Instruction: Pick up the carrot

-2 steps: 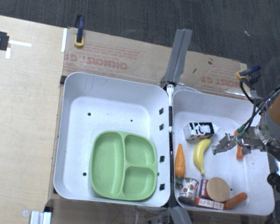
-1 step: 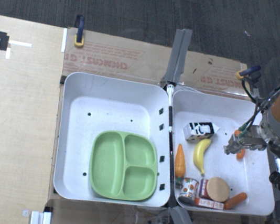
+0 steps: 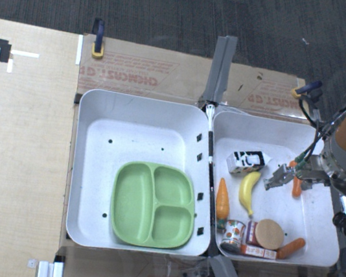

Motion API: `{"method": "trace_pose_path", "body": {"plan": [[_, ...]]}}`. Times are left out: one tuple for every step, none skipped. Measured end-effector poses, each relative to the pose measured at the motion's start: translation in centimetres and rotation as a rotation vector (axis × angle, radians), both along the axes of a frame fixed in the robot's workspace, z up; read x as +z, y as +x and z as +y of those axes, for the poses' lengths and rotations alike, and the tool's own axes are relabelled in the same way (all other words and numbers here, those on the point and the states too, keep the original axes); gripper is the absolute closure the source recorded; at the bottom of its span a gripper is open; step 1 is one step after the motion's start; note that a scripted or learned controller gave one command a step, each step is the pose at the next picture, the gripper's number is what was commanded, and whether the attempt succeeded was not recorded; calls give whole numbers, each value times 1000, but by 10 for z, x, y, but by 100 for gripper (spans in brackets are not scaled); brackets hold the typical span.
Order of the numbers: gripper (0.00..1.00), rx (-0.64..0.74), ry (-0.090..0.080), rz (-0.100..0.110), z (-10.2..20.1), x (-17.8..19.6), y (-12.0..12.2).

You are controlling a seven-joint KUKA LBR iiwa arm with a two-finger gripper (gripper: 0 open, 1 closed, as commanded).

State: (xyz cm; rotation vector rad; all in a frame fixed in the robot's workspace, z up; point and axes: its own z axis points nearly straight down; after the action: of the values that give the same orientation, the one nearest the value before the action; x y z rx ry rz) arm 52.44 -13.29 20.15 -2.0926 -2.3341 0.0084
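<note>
Hovering over the right bin [image 3: 328, 193], the end effector [image 3: 282, 178] sits near the bin's middle, above and right of the banana [image 3: 247, 190]. Whether it is spread or pinching anything, I cannot tell. A small orange piece [image 3: 296, 186] shows just beside it, but its contact is unclear. The carrot [image 3: 222, 200] lies along the bin's left wall, beside the divider, just above a small can [image 3: 232, 232]. Another orange item [image 3: 291, 247] rests at the lower right, near a round wooden lid [image 3: 269, 233]. Confusing these orange things could waste the grasp, and the wall crowding the carrot may block one side of the grip.
</note>
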Motion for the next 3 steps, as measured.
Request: {"method": "trace_pose_path", "body": {"plan": [[0, 93, 1, -5, 28, -112, -26], [100, 91, 2, -1, 28, -105, -26], [100, 314, 1, -6, 26, -112, -9]]}}
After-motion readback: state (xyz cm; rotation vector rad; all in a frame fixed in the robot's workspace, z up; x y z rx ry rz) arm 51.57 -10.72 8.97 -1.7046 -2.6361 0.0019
